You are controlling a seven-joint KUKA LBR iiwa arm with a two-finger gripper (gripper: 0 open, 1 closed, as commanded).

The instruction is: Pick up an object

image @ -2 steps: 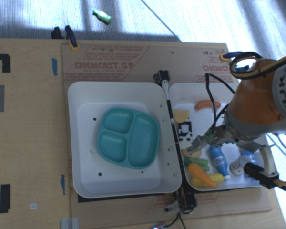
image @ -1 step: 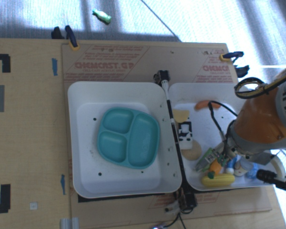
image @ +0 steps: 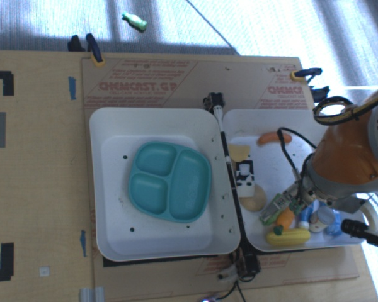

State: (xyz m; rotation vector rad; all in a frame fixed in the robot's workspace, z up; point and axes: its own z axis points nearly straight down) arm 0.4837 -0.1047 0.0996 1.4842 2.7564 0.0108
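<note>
We see two white bins side by side on the worktop (image: 38,187). We take the right bin (image: 272,244) as our landmark. To its left, touching it along the shared edge, stands the left bin (image: 107,168), and inside that one lies a teal divided plate (image: 170,181) with three compartments.

The arm (image: 349,159), with its orange band, reaches over the right side of the right bin. Its jaws (image: 288,203) are down in the lower part of this bin, among a cluster of small objects. We cannot tell from this view if the jaws are apart or together, and we see no object between them.

In the right bin, near its front wall, lies a yellow corn-like toy (image: 288,236). Just above it sits a small orange piece (image: 285,219), and to the right some blue and white items (image: 318,219). A round tan piece (image: 253,200) lies near the left wall, with a white and black block (image: 244,173) above it. An orange sausage-like toy (image: 272,138) lies near the back wall.
</note>
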